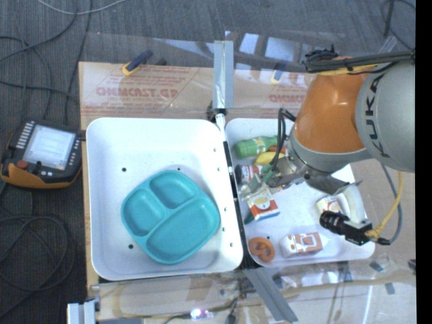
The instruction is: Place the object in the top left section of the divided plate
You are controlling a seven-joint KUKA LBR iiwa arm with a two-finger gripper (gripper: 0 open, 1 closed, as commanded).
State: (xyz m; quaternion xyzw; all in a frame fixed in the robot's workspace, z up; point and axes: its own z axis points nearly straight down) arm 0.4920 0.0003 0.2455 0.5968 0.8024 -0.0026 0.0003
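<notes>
So the counter (145,90) carries two white bins side by side, and the big grey arm (385,113) with its orange band comes in from the right, hanging low over the right bin (297,221). The left bin (108,147) has just the teal divided plate (172,214) sitting in it, tilted a bit, all sections bare. Over in the right bin there's a pile of small stuff: a green bottle (255,146) near the top edge, something yellow (264,158) just under it, a red and white carton (263,210) in the middle, a toy car (302,244) and a brown pretzel-looking thing (262,248) along the bottom. The tool (278,174) is down among the clutter by the bottle, but honestly can't tell how it's set or whether it has anything.
</notes>
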